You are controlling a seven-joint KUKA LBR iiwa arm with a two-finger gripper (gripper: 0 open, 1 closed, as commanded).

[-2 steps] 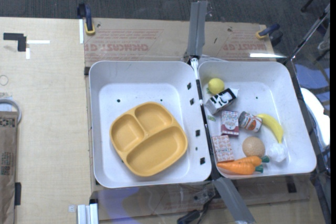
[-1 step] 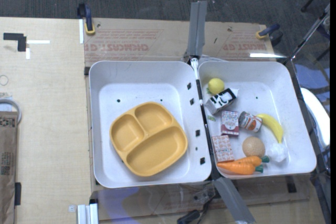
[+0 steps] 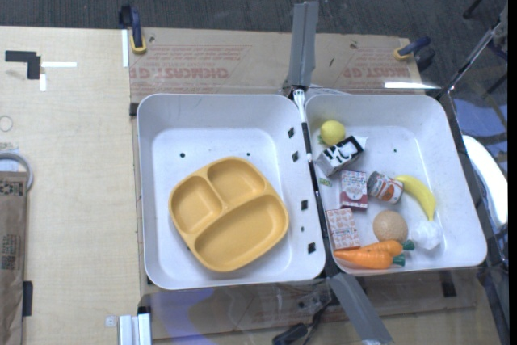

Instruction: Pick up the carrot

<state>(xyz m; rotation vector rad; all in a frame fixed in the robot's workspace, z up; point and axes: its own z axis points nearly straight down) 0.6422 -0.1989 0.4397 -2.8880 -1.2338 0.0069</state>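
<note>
End effector state: I cannot tell. Reach not yet begun. Next I must descend over the carrot [image 3: 368,257], lying against the right bin's [image 3: 452,133] near wall.

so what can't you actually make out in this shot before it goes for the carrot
- Carrot: its green end is tucked against the round brown item, so where the leaves stop is unclear.
- Small red cartons: print too small to read.
- White crumpled item: blends into the right bin, kind unclear.
- Black-and-white carton: hides the lemon's lower edge.
</note>
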